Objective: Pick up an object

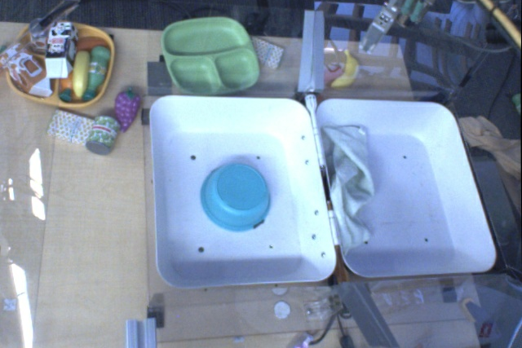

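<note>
End effector (377,27) raised beyond the far edge of the right shallow white bin (424,248), above a yellow plastic banana (349,70) on the tabletop; nothing visibly between its parts, though closure state cannot be told. Crumpled grey-white cloth (347,179) lies against the right bin's left wall. Round blue bowl (236,196), apparently upside down, sits mid left bin (188,248).

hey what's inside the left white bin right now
Inside the left white bin sits one blue bowl, upside down, near the middle of the floor. Small dark holes dot the bin floor around it. Whatever may lie beneath the bowl is covered.
</note>
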Motion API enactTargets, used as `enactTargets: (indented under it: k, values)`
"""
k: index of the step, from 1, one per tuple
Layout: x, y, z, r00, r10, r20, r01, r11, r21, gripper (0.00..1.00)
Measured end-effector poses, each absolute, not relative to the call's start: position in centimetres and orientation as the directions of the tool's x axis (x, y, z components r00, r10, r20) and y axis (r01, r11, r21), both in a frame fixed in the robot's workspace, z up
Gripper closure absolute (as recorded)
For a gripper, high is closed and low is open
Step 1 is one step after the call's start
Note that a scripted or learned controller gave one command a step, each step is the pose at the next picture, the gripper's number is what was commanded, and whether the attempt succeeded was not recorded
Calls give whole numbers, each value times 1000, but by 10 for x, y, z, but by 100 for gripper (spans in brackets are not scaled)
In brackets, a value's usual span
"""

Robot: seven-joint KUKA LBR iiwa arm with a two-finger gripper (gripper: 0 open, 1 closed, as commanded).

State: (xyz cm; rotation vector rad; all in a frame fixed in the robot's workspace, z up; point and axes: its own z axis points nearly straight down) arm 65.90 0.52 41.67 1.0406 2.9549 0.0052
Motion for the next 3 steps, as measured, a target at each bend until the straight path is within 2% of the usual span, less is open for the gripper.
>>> enactTargets:
  k: [1,2,3]
  values:
    - [659,3,324,-890,455,-5,455,890,4,100]
    - [654,-38,350,-965,263,-9,263,965,3,100]
    - [659,42,340,-991,131,-8,131,991,3,100]
